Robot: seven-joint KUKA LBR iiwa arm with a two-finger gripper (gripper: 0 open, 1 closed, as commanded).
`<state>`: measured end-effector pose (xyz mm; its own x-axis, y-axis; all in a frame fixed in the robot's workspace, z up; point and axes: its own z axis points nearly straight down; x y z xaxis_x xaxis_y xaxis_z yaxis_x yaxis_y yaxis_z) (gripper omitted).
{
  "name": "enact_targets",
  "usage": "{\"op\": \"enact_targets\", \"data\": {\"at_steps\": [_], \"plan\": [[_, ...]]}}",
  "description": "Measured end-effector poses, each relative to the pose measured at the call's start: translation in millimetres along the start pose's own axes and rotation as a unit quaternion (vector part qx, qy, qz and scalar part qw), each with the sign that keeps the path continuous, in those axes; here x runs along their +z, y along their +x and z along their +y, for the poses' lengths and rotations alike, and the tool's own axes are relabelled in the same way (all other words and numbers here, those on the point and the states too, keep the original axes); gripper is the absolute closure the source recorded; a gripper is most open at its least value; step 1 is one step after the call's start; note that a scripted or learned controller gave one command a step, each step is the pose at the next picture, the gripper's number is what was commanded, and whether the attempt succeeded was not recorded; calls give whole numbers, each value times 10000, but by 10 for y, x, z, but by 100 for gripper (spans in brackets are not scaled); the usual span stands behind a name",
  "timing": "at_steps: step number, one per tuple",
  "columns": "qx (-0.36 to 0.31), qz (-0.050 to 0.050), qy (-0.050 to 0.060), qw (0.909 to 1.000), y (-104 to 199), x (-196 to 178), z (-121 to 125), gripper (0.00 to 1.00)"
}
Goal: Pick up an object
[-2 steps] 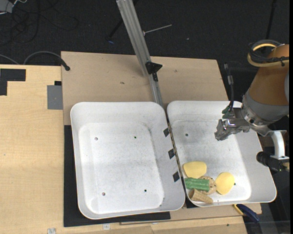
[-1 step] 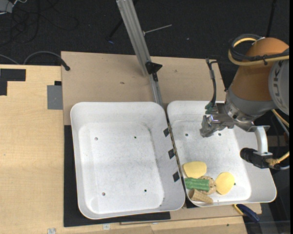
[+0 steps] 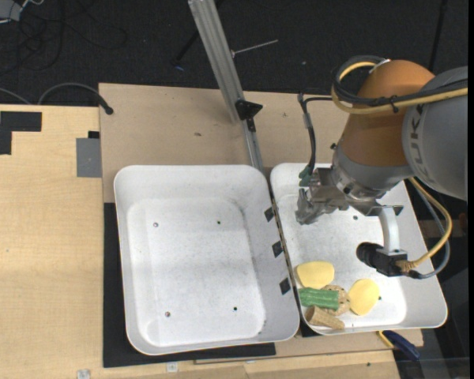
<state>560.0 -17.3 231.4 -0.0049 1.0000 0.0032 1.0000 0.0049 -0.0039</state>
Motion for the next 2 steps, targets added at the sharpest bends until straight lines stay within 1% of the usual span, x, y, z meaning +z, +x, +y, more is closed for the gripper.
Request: {"op": "enact_targets", "data": {"at_steps": [1, 2], "plan": [[4, -7, -4, 10000, 452, -50, 30, 100], [4, -10, -2, 10000, 991, 97, 119, 100]]}}
